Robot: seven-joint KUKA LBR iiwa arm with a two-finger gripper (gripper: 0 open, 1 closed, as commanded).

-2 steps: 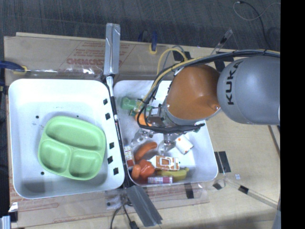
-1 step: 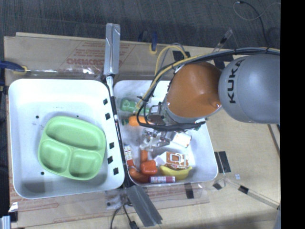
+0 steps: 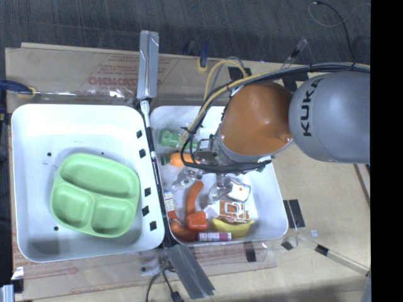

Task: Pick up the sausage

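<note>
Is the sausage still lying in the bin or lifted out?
Lying in the bin: the sausage rests flat among the other food in the right bin, with the gripper just above it.

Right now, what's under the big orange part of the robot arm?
The right bin lies below it. Beside the arm show a sausage, a banana and something green. Whatever sits directly beneath stays hidden.

Grey arm (image 3: 330, 115) reaches in from right, orange band (image 3: 255, 121) directly above the gripper (image 3: 204, 180), wrist pointing down; black and yellow cables loop over band.
</note>
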